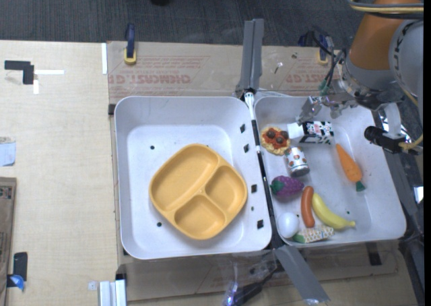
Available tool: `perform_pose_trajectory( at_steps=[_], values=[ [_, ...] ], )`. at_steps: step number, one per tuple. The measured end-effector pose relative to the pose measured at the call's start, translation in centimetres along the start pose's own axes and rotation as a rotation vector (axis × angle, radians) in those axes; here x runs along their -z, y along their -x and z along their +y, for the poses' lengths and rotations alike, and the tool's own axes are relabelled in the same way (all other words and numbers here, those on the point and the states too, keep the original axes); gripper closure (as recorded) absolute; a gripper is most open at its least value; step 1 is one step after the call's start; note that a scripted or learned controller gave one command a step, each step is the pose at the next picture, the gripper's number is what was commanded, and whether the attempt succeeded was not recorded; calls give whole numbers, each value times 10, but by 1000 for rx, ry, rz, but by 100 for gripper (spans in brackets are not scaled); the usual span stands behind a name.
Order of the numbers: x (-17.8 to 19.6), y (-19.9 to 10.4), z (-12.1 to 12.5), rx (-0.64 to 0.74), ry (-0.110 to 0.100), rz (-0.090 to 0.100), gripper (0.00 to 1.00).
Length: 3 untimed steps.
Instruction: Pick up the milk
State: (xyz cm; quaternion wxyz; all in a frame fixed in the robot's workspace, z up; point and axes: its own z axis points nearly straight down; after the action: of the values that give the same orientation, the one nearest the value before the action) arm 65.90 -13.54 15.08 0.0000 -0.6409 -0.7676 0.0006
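Observation:
The milk (318, 132) is a small white carton with black cow patches, lying on its side with its white top pointing left, in the upper middle of the right bin (394, 183). My gripper (322, 108) hangs just above and behind the carton, at the end of the grey arm with the orange band (377, 35) that reaches in from the upper right. From this angle I cannot make out whether the gripper touches the carton.
Around the milk in the right bin lie a pizza slice (275, 139), a small can (296, 162), purple grapes (287, 187), a carrot (349, 164), a hot dog (307, 206), a banana (330, 213), an egg (287, 224) and corn (315, 234). A yellow divided plate (198, 191) sits in the left bin (135, 129).

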Motion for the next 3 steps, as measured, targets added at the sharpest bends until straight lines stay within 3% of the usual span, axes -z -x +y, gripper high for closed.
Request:
perform_pose_trajectory(
  at_steps=[1, 2, 3],
  values=[
    [-41, -2, -19, 125, 31, -21, 0],
    [-42, 33, 3, 164, 27, -10, 0],
    [-26, 31, 8, 166, 39, -7, 100]
  ],
)
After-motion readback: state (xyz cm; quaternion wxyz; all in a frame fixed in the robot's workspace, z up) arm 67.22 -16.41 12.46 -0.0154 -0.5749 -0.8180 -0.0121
